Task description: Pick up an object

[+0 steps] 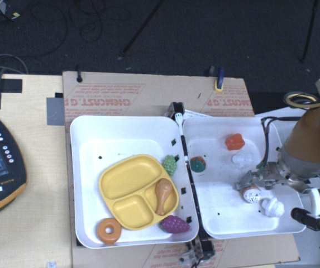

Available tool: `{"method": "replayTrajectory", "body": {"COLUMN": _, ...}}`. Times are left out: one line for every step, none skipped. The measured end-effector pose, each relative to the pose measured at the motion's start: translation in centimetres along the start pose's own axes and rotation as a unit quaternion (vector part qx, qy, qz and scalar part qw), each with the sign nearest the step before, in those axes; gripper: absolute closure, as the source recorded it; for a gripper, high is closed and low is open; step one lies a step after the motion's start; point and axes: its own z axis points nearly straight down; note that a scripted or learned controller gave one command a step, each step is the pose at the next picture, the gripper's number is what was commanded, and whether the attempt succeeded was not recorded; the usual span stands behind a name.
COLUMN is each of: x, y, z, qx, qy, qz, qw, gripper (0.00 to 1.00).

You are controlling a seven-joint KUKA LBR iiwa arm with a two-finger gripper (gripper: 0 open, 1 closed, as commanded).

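Across the bench sit two shallow white plastic bins. Left bin (87, 149): one glossy yellow three-compartment tray (127, 180) bearing one tan drumstick (163, 195), plus one ring doughnut (109, 230), one knobbly purple grape bunch (174, 224) and one green cluster (170, 164). Right bin (215, 216): one red block (234, 142), one round green-and-orange ball (197, 164), one clear piece (242, 160), one white lump (271, 207) and one small round pale object (252, 194). One gripper (248, 183) hangs just above that object; whether it grips cannot be told.
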Motion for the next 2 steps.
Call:
{"method": "replayTrajectory", "body": {"x": 0.0, "y": 7.5, "z": -0.1, "qx": -0.005, "qy": -0.002, "qz": -0.002, "qw": 1.0000, "gripper": 0.00}}
{"method": "replayTrajectory", "body": {"x": 1.1, "y": 12.3, "z": -0.2, "qx": -0.004, "qy": -0.001, "qz": -0.002, "qw": 1.0000, "gripper": 0.00}}
